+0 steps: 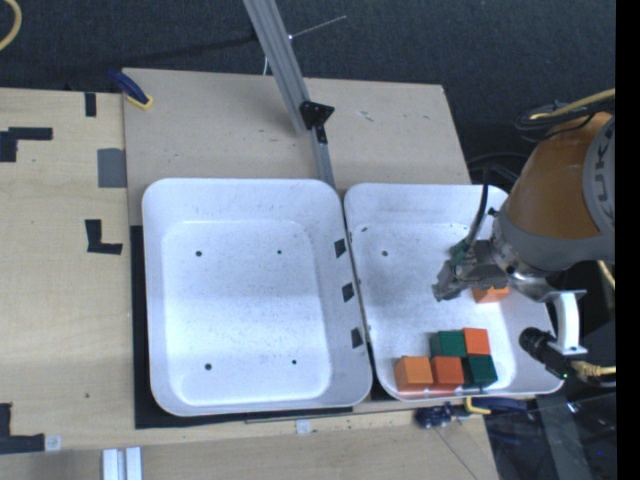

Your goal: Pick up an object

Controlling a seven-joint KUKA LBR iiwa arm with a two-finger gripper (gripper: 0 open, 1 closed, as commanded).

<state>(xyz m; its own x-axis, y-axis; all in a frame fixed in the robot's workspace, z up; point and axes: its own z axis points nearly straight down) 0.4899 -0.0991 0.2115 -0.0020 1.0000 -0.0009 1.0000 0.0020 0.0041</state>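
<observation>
Clustered orange and green cube blocks [452, 360] sit at the near edge of the right shallow white plastic bin [400, 218], just below and nearer than the grey two-finger gripper [458, 280]. One small orange block [490, 292] lies right beside the gripper, partly hidden by the wrist. Can't tell the gripper's state or whether it has anything. Suggest: target that lone orange block, centre over it, descend straight, close only once it is straddled, and stay off the bin wall. Left white bin [160, 208] is well away.
</observation>
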